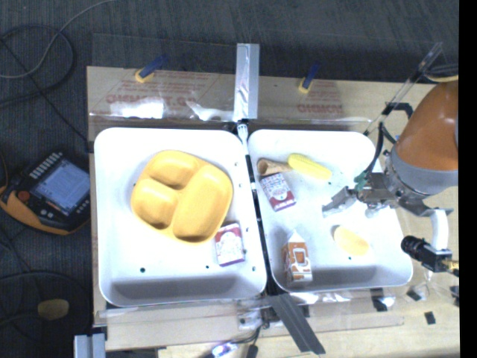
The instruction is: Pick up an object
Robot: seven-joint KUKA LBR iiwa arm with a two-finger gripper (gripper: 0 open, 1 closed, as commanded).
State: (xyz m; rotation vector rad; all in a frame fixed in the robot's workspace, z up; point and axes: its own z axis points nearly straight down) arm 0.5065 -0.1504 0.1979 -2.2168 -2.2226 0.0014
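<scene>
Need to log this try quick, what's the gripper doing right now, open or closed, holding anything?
Gripper: over the right bin, nothing seen between its fingers; open or closed cannot be told.

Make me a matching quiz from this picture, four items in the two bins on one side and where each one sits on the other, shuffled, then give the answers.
Things:
1. big yellow lump
2. orange carton
3. yellow corn-like piece
4. pale yellow disc

Places:
A. right bin, far side
B. left bin, centre
C. right bin, under the gripper
D. right bin, near edge, left part

Pairs: 1-B, 2-D, 3-A, 4-C
</scene>
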